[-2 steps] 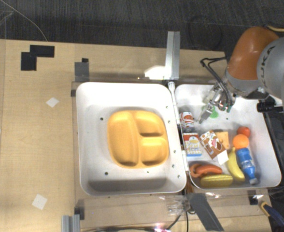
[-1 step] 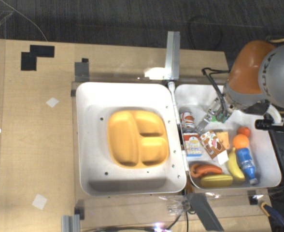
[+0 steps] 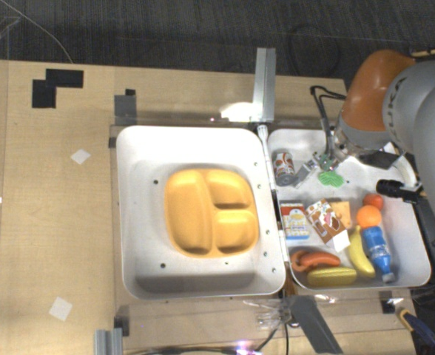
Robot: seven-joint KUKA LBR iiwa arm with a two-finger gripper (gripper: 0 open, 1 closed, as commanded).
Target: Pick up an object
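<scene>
My gripper [image 3: 326, 158] hangs low over the back of the right bin [image 3: 417, 268], below the grey arm with its orange band [image 3: 369, 87]. A small green item [image 3: 331, 176] lies just beneath and in front of it. A small tin can [image 3: 284, 167] lies on its side to the gripper's left. Further forward sit a red and blue carton [image 3: 297, 222], a brown snack packet [image 3: 328, 220], an orange [image 3: 368, 215], a blue bottle [image 3: 378, 251], a banana [image 3: 359, 256], a red sausage [image 3: 315, 258] and a yellow piece [image 3: 331, 276].
The left bin [image 3: 136, 272] holds a yellow divided tray [image 3: 210, 211]. A metal post [image 3: 265, 87] stands behind the wall between the bins. Black cable and a black fitting [image 3: 395, 190] run by the right bin's far right side.
</scene>
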